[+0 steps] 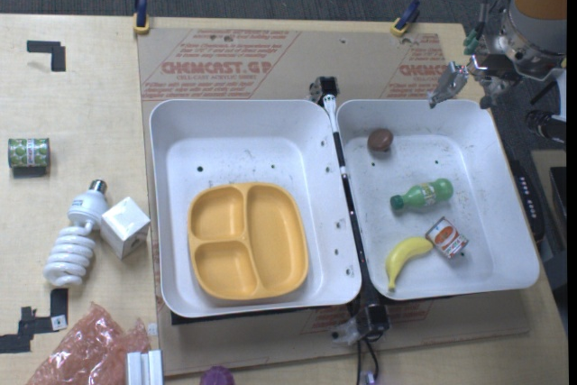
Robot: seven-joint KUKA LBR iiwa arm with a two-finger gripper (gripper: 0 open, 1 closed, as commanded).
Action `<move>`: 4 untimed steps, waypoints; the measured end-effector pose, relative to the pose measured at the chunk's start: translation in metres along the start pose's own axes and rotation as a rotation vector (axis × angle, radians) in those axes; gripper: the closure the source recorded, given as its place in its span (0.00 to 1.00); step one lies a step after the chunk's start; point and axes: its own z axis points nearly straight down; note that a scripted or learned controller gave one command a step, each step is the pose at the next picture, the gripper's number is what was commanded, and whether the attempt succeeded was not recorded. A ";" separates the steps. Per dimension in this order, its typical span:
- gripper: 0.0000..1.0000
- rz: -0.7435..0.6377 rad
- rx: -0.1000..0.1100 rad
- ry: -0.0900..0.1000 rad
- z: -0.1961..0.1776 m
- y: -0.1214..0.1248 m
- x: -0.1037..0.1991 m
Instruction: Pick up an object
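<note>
- The end effector (448,90) hovers over the far right rim of the right white bin (505,194), touching nothing.
- How far open: cannot tell.

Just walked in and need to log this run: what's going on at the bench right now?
The arm's gripper hangs over the far right corner of the right bin, holding nothing. That bin holds a brown ball, a green bottle, a small can and a banana, all lying untouched. The left bin has a yellow divided plate. No pick has happened yet.
</note>
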 end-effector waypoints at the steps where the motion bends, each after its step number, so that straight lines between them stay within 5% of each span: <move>1: 0.00 0.002 0.000 0.000 0.086 -0.014 -0.035; 2: 0.00 0.002 0.000 0.001 0.175 -0.053 -0.039; 3: 0.00 0.003 0.000 0.001 0.175 -0.133 0.000; 4: 1.00 0.004 -0.002 0.000 0.165 -0.132 -0.001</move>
